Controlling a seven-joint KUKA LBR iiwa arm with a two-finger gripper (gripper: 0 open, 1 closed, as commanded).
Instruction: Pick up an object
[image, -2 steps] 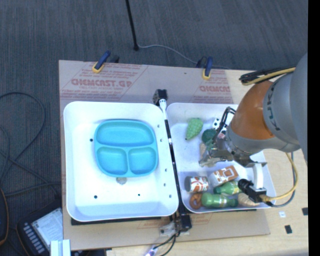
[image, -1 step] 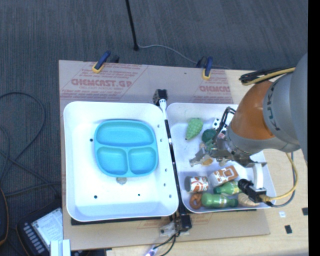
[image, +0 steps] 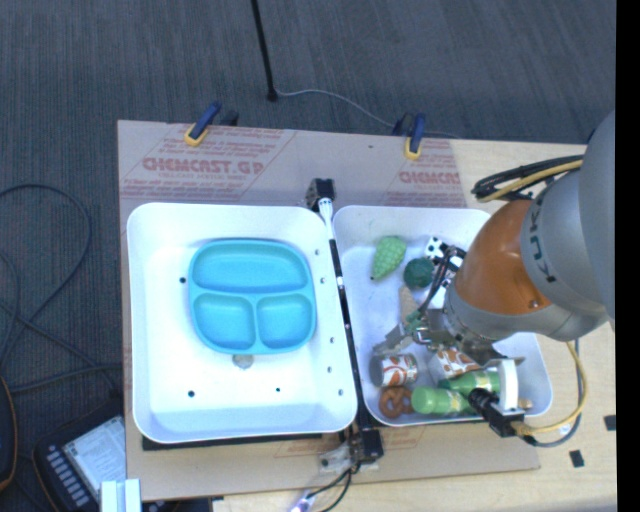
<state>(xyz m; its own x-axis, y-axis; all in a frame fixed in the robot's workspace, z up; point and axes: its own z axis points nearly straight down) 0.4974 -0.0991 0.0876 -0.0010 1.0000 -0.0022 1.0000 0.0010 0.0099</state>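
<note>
Cardboard-topped bench, two white bins | arm (image: 530, 270) over right bin (image: 535, 385); gripper (image: 418, 335) state cannot tell | toys cluster at bin's 6 o'clock, green toy (image: 389, 256) at 11 | risk: crowding may cause slip.

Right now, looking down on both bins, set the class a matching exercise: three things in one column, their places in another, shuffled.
Things:
1. blue divided tray
2. light green bumpy toy
3. pretzel

Places:
A. near front edge of right bin
B. middle of left bin
C. far end of right bin

Pairs: 1-B, 2-C, 3-A
</note>
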